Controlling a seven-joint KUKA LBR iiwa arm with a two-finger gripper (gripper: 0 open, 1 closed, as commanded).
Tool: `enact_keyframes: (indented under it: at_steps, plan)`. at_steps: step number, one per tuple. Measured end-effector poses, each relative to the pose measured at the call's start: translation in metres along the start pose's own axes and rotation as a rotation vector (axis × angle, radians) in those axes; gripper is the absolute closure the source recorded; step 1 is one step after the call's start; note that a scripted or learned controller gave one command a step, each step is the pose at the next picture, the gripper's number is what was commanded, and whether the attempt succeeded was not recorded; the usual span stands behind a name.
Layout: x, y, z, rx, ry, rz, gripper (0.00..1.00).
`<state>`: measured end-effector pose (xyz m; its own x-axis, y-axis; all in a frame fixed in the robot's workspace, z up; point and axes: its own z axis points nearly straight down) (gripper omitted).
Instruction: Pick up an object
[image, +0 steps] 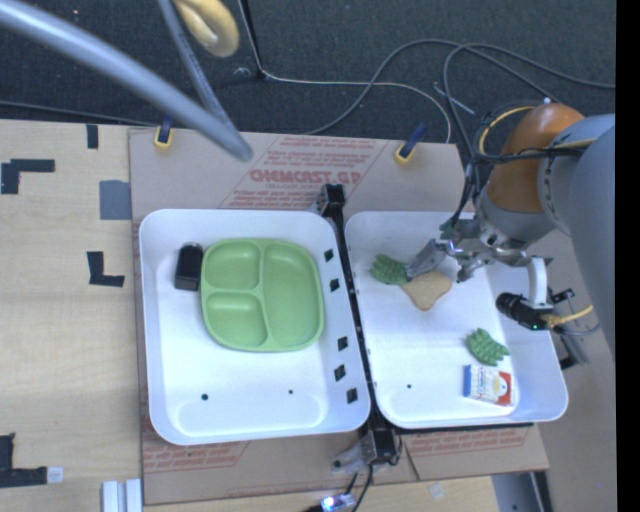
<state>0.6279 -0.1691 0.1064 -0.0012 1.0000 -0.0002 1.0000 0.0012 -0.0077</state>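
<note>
Blurred and cut off at the top left, a grey metal bar (120, 75) is seen closest to the lens, crossing above the worktop (60, 300). Two white bins are carried side by side on a cardboard sheet (300, 165). Inside the left bin (160, 400), a small black block (188, 267) is set just beside a green divided plate (263, 295), which fills the bin's upper middle. Inside the right bin (440, 400), a green leafy piece (388, 268) is found at the upper left, touching a tan cookie-shaped piece (428, 291). The gripper (447, 256) is placed directly over that tan piece; whether its fingers are apart or together cannot be told, and no grasp can be confirmed. Farther right, near the bin's lower corner, a second green leafy piece (486, 345) lies just above a small red, white and blue packet (488, 385).
</note>
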Motion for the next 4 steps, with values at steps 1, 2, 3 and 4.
enact_keyframes:
  at_steps: [1, 2, 3, 4]
  plan:
    - [0.001, 0.001, 0.021, -0.007, 0.001, -0.001, 0.0]
    - [0.002, 0.003, 0.008, -0.013, 0.001, -0.003, 1.0]
    - [0.013, 0.002, -0.044, -0.012, 0.0, -0.001, 1.0]
    - [0.006, 0.0, -0.09, -0.012, -0.001, 0.0, 1.0]
